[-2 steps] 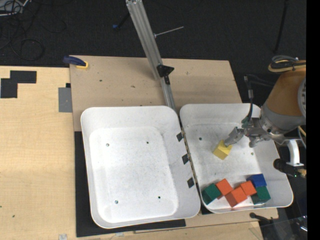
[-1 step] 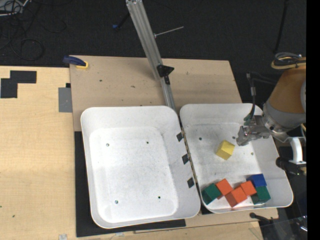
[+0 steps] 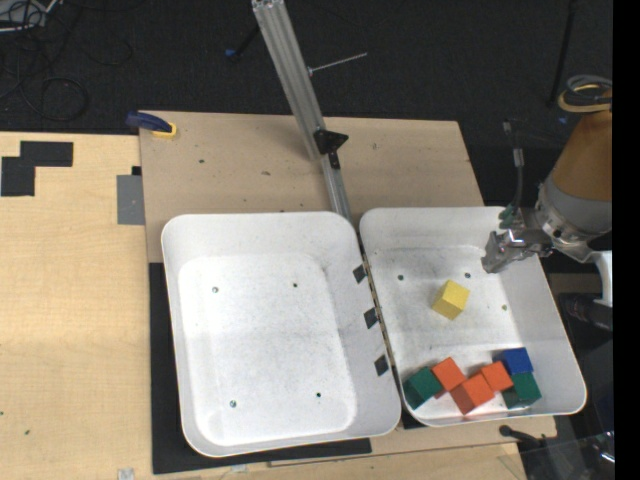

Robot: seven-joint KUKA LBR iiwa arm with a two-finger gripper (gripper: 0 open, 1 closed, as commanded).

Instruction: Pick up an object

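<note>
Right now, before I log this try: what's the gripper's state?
Gripper: cannot be told; it hangs over the right bin, above and right of the yellow block, holding nothing visible.

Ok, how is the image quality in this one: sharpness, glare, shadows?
Camera view: mostly sharp; the yellow block reads cleanly. The left bin is bright, with a soft shadow across its lower floor. The gripper looks slightly soft.

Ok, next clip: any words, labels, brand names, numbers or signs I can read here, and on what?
None: no readable text shows in the camera view.
The blocks, yellow block and the orange, green and blue ones, have plain faces.
Both white bins, left and right, carry no marks apart from small dark dots.
The arm and gripper show no legible label.
</note>
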